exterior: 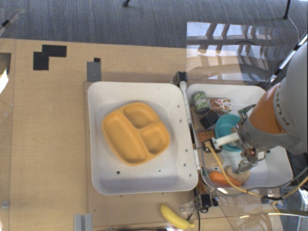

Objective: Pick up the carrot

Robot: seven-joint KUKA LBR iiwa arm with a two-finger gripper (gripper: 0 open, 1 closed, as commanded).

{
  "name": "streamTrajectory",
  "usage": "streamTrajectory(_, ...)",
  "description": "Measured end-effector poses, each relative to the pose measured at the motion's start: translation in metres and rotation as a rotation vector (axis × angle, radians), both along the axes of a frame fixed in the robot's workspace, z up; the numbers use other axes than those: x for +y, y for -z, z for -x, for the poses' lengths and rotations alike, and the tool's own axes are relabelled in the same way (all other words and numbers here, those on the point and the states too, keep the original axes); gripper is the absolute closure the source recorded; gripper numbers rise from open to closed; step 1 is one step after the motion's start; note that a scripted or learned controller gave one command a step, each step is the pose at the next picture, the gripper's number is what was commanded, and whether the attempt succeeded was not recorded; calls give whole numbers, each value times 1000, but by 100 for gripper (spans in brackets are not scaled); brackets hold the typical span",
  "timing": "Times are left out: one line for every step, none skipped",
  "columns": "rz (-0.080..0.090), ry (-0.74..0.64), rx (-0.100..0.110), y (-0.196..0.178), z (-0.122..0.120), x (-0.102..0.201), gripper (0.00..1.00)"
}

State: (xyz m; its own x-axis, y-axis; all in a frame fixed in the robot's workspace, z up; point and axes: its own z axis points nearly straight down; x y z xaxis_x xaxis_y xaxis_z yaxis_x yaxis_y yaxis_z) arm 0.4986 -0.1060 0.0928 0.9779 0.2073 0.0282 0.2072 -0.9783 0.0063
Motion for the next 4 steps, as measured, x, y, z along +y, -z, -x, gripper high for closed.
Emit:
streamTrajectory(5, -146, 24, -54, -4, -91, 0)
streamTrajectory(-6, -212, 28, -74, 10, -3, 0)
streamTrajectory(3, -610, 26, -92, 10, 44, 0)
streamTrajectory(7, -832, 28, -91, 10, 77, 0)
